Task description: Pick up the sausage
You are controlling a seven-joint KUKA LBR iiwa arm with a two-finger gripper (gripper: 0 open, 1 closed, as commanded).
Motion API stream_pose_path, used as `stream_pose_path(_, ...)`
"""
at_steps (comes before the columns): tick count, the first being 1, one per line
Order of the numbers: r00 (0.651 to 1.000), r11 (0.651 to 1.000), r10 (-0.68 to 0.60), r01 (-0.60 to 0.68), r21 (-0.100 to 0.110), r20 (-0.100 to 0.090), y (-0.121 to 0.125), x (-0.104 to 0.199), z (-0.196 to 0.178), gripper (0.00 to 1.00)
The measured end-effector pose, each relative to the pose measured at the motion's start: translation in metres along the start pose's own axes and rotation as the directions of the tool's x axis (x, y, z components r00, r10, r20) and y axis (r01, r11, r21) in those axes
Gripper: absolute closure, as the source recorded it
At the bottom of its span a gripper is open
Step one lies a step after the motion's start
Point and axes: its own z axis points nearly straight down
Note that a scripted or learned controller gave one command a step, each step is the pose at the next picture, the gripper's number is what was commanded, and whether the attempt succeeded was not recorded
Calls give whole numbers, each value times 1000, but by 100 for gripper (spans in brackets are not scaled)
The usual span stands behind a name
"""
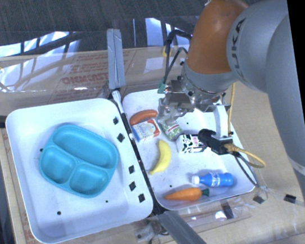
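**Arm hangs over the right bin, sausage lies by the divider**

The grey arm (263,68) with its orange band fills the upper right of the frame and reaches down-left over the right bin (247,187). The tabletop (49,77) under both bins is covered with a clear sheet that catches window glare along the top of the frame.

The left bin (34,204) takes up the left half and carries a blue divided plate (78,159), tilted, near its centre.

The tool (168,116) sits in the upper middle of the right bin, a cluster of metal parts and cables just right of the sausage. Whether its fingers are apart or together cannot be told; they are lost in the clutter beneath the wrist. It stands over or against a small green-and-white carton (172,131).

The sausage (143,116) lies flat in the upper left corner of the right bin, close to the divider, just left of the tool and apart from it as far as can be seen. Just below it rests a small red-and-white packet (144,130), touching or nearly so.

Lower down, a banana (161,158) curves along the left side of the bin. A black-and-white patterned item (189,142) lies to its right. Near the bottom edge rest a blue bottle (215,180) and, left of it, a carrot (183,196).
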Motion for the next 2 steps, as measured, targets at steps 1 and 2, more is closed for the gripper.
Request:
stream_pose_path(1,996,996,-84,84,-3,-1,34,36,-35,100)
stream_pose_path(2,1000,1000,-31,31,3,0,47,-7,70,100)
